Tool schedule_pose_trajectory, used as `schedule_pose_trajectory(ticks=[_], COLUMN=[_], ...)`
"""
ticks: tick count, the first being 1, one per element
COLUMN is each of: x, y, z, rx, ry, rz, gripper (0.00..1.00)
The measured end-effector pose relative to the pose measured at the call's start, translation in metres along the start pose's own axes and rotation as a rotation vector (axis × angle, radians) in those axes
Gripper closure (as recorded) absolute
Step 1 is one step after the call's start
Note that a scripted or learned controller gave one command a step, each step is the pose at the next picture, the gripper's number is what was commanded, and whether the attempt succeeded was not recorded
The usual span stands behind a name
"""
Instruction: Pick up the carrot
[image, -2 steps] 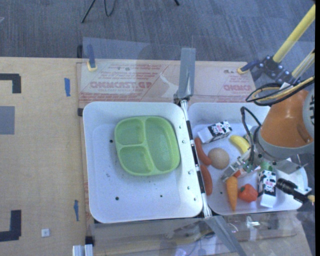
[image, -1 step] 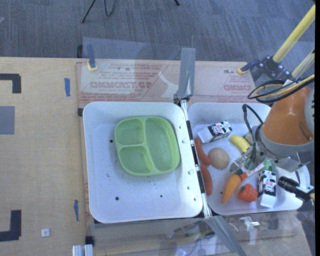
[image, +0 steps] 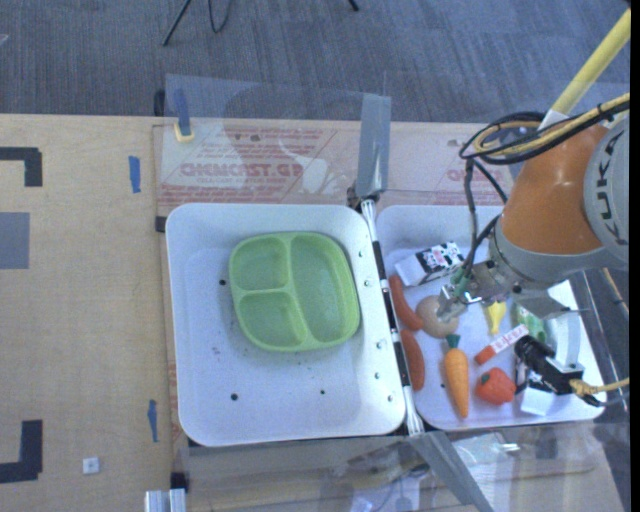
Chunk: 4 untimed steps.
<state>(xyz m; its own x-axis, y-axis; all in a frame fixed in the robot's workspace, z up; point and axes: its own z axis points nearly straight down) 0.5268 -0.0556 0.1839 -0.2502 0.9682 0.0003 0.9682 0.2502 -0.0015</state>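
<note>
Since the carrot (image: 456, 377) lies in the right-hand bin (image: 580, 412), close to that bin's front edge and roughly midway along it, everything turns on how it sits relative to my hand (image: 452, 304). My hand hangs over the middle of the same bin, above a pale round potato-like thing (image: 436, 317), and the carrot is just toward the front edge from there, near but apart. Its long axis runs almost straight from the back of the bin to the front: the green stub points back toward my hand and the orange tip points at the front edge. Whether my hand is spread or closed I cannot tell from this slant, and I see nothing caught in it. Neighbours crowd the carrot. A red strawberry (image: 495, 386) sits just beside it toward the bin's right edge, and a long red sausage shape (image: 413, 360) lies along the left wall. As I judge it, I need a short shift toward the front edge, with my grip turned across the carrot's width, to close on its thicker upper half without nudging the strawberry.
</note>
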Motion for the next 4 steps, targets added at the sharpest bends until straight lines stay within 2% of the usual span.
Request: schedule_pose_trajectory(ticks=[1, 2, 3, 4], x=[0.0, -0.037, -0.036, 0.007], y=[0.0, -0.033, -0.034, -0.033], z=[0.0, 0.089, 0.08, -0.053], rx=[0.0, 0.002, 0.002, 0.002], ry=[0.0, 0.001, 0.002, 0.0], rz=[0.0, -0.056, -0.054, 0.106], gripper=[0.0, 0.0, 1.0, 1.0])
